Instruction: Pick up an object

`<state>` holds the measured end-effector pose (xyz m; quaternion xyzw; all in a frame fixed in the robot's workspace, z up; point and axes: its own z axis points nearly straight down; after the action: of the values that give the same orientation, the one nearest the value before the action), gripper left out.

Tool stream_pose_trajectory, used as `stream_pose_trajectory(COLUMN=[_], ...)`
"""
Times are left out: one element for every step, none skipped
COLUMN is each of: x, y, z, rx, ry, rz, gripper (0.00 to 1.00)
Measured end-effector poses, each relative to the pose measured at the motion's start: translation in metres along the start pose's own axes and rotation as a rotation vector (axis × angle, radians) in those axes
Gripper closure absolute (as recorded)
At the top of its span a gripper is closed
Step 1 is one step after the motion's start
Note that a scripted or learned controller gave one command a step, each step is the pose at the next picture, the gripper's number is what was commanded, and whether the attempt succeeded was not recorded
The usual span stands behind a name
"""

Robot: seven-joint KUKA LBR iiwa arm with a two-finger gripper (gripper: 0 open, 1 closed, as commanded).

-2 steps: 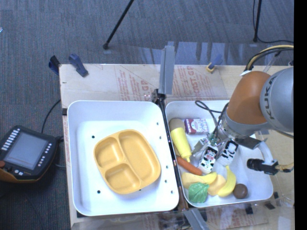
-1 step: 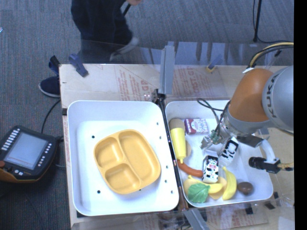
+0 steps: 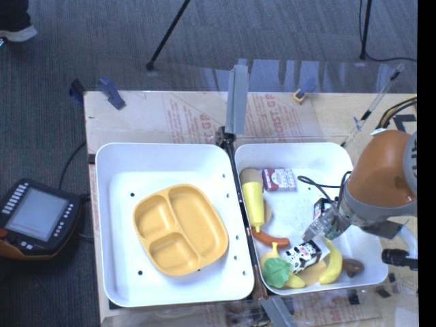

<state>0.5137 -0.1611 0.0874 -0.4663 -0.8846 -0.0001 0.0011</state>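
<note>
Plywood bench, right bin [image 3: 340, 157]: gripper [image 3: 315, 240] hovers over the cow-patterned toy [image 3: 302, 254], finger state unclear; descent and closing come next.

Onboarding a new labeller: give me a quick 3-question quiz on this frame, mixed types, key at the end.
1. True or false: the yellow divided plate lies in the left bin.
2. Multiple choice: the gripper is above which bin? A) the left bin B) the right bin C) neither
3. Short answer: what lies against the right bin's far wall, beyond the yellow bottle?

Key
1. True; it is the one thing lying in that bin.
2. B; it hangs over the cluster near the front, by the black-and-white toy and the banana.
3. A small red and white box.
</note>
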Motion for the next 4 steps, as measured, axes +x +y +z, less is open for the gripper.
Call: stream_pose_trajectory(x=[0.0314, 0.0311, 0.0310, 0.0309], y=[0.0502, 0.0498, 0.0500, 0.0497], z=[-0.0090, -0.0089, -0.0184, -0.0181], rx=[0.000, 0.000, 0.001, 0.001], ry=[0.001, 0.001, 0.003, 0.003], rz=[0.379, 0.381, 0.382, 0.383], gripper=[1.00, 0.00, 1.00, 0.00])
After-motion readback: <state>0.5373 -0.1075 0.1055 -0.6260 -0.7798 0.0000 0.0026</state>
